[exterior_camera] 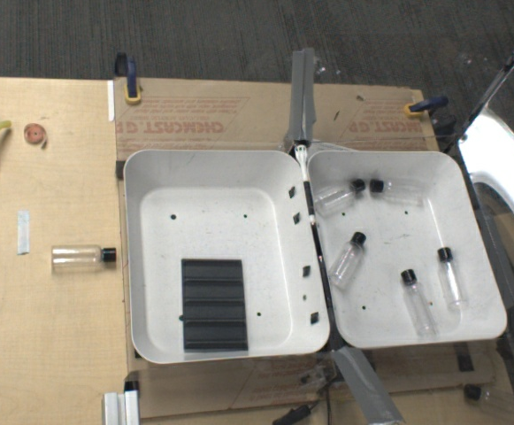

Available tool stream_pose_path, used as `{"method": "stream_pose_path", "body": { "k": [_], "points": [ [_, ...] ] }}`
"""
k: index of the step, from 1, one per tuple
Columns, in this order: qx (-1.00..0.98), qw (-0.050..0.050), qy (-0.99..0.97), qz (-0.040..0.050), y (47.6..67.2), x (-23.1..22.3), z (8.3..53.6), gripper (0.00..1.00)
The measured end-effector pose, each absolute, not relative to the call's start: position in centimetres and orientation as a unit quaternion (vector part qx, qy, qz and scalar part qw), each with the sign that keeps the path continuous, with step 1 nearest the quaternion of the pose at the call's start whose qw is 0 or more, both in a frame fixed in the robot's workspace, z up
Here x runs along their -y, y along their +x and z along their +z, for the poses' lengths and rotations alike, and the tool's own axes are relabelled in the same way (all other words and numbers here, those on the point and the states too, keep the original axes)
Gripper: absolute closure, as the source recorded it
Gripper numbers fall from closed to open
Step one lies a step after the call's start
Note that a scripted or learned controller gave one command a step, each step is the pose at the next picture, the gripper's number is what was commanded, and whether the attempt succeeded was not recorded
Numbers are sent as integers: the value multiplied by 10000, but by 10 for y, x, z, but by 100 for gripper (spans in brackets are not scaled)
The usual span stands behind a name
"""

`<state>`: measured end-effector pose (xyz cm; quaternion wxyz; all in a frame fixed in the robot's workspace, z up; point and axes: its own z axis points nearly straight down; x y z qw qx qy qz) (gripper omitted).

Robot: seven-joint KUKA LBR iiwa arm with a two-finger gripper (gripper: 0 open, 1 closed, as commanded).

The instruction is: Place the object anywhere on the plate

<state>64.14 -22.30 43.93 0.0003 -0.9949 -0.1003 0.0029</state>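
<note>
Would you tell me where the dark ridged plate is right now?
The plate lies flat in the left bin, near its front wall, across the divider from the vials.

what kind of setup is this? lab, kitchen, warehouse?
Most likely a robotics lab test bench. Two shallow white bins sit side by side, left bin and right bin, on cardboard clamped to a wooden bench; clear vials lie in the right bin.

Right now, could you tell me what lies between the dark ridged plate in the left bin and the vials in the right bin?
In the camera view, bare white floor of the left bin, then the two bins' adjoining walls, separate the dark plate from the vials.
</note>
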Motion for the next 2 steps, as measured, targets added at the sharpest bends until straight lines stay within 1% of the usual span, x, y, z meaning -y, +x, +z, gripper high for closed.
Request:
{"method": "stream_pose_path", "body": {
  "k": [1, 2],
  "points": [
    [1016, 5, -9948, 30, 653, 184, 439, 0],
    [1002, 4, -9950, 27, 573, 223, 440, 0]
  ]
}}
